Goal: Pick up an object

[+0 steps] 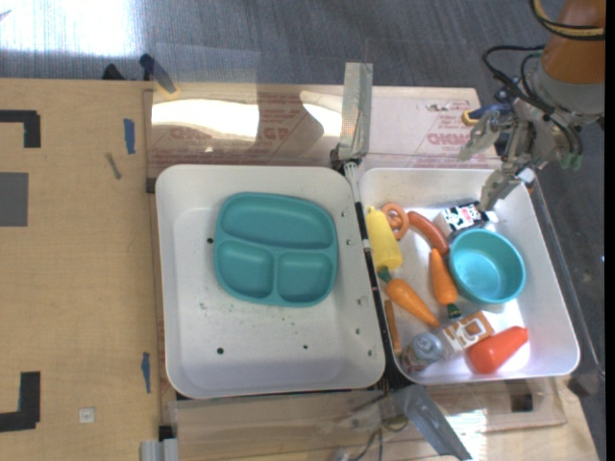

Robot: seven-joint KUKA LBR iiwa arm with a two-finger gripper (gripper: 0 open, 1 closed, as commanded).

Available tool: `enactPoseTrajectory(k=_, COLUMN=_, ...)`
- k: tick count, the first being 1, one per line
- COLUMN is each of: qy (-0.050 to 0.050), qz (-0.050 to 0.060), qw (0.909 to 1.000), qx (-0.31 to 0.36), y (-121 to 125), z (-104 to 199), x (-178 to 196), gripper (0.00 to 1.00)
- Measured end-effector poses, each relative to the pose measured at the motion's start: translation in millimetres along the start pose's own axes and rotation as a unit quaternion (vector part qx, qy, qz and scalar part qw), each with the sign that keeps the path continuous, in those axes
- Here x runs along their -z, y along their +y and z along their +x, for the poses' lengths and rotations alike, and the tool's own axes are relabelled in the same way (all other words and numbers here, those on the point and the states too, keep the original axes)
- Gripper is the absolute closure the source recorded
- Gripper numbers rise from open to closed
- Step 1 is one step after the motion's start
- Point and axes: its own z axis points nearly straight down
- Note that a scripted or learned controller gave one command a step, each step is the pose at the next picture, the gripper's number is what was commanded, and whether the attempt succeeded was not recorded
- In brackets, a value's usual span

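My gripper (507, 173) over the right bin's (555, 286) far corner, fingers spread and bare, teal bowl (486, 267) nearby, teal tray (276, 248) in the left bin (183, 286)

Overhead camera looked down on a bench (77, 257) with two white bins.

The single fixed camera sat above the bench and faced down at a slant, far enough back to take in the left bin (183, 286), the right bin (553, 286), cardboard on the left and grey floor along the top. The arm (577, 27) entered at the upper right corner.
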Motion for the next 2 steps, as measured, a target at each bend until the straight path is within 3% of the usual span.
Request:
enactPoseTrajectory(k=1, qy=0.006, qz=-0.002, qw=0.9994, qx=0.035, y=9.7, z=29.6, x=-140.3, gripper=0.0)
enactPoseTrajectory(k=2, qy=-0.003, qz=0.0, qw=1.0, qx=-0.004, y=53.7, z=58.2, x=-155.8, gripper=0.0)
